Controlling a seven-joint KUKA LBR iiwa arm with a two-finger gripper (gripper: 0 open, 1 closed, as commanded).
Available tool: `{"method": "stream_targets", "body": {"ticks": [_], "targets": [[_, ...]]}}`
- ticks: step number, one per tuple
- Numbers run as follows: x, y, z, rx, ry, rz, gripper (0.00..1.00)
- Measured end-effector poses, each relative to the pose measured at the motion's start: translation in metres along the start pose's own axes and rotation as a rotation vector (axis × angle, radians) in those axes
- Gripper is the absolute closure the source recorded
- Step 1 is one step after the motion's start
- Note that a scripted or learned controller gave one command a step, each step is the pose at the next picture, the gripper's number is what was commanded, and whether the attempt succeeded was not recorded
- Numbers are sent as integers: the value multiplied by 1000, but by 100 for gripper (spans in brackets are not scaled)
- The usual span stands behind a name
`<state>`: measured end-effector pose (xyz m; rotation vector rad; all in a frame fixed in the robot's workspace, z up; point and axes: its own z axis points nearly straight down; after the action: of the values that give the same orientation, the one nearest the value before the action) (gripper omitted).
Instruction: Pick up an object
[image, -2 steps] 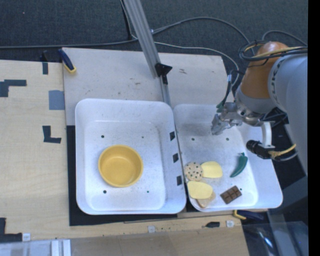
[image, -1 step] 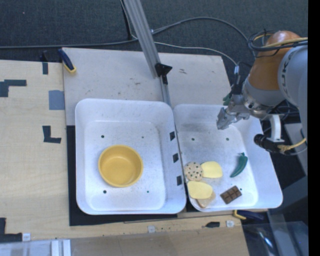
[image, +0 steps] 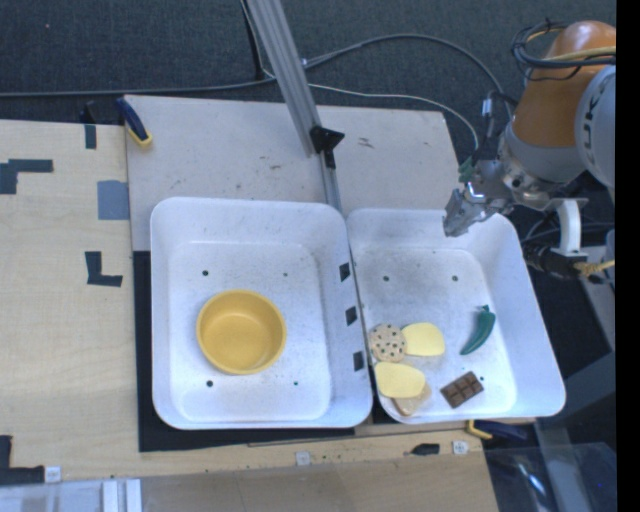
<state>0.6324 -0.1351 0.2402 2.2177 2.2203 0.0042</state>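
We see two white bins side by side on the bench. The left bin (image: 170, 225) holds a yellow bowl (image: 241, 331), standing upright toward its front left part. The right bin (image: 535, 340) holds a small group of things near its front edge: a round speckled cookie (image: 387, 342) with a pale yellow piece (image: 424, 340) touching it on the right, a second, larger yellow piece (image: 399, 380) just below them, and a tan bit (image: 408, 405) peeking out from under that one. A brown chocolate square (image: 462, 389) lies a little to the right of the group, and a green pepper (image: 479, 330) lies tilted above it, near the bin's right wall.

The arm (image: 560, 100) reaches in from the right, its orange band high in the corner. The gripper (image: 460, 218) sits over the back right corner of the right bin, near the rim and well apart from all the things at the front. Nothing shows between its tips. We cannot tell whether it is spread or closed from this angle.
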Motion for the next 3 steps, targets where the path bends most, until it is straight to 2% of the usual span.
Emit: {"method": "stream_targets", "body": {"ticks": [1, 3], "targets": [[0, 1, -41, 1, 0, 1, 100], [85, -32, -24, 5, 1, -2, 100]]}}
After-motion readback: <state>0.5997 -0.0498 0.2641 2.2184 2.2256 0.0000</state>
